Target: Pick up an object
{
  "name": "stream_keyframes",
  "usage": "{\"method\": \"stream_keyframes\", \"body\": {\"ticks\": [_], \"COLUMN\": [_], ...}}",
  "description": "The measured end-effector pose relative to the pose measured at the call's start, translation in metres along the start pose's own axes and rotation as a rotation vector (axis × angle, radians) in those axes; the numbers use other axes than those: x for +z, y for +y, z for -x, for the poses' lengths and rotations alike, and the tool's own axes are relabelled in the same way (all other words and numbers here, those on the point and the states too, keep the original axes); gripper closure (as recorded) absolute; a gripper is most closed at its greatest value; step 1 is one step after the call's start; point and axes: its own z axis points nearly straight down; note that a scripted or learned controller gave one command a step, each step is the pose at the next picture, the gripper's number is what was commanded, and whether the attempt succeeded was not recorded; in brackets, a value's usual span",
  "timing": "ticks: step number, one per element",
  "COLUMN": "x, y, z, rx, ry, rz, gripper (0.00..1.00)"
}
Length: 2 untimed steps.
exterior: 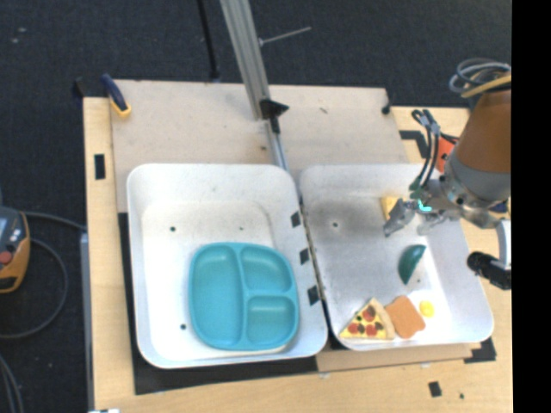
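Here the gripper (405, 220) hangs low over the right bin (344, 188), reached in from the bin's far right corner under the arm's orange band (486, 140). Its two fingers look parted, one grey tip (396, 223) pointing down and toward the bin's middle, and no object sits between them; the view is small and blurred here, so how wide they stand is only a guess.

Just behind the fingers, close to touching them, a small yellow piece (390, 206) lies on the bin floor. It is probably the nearest candidate for a pick. In front of the fingers and slightly toward the arm's side lies a dark green piece (412, 261), near but apart from the tips. Farther out in the same direction, a pizza slice toy (366, 321), an orange piece (405, 316) and a little yellow item (425, 309) crowd the bin's near edge, likely because loose things slide there on the shallow floor.

Well away across the divider, the left bin (172, 196) carries a blue divided tray (243, 296), out of the fingers' present reach.

Nothing is lifted yet; the grasp itself remains to be made.
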Motion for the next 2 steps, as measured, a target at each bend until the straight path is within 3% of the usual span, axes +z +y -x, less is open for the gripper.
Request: {"method": "stream_keyframes", "body": {"ticks": [1, 2], "x": [-0.001, 0.041], "y": [0.001, 0.002], "z": [0.000, 0.003], "rx": [0.000, 0.001], "ry": [-0.001, -0.001], "rz": [0.003, 0.000], "gripper": [0.00, 0.00]}}
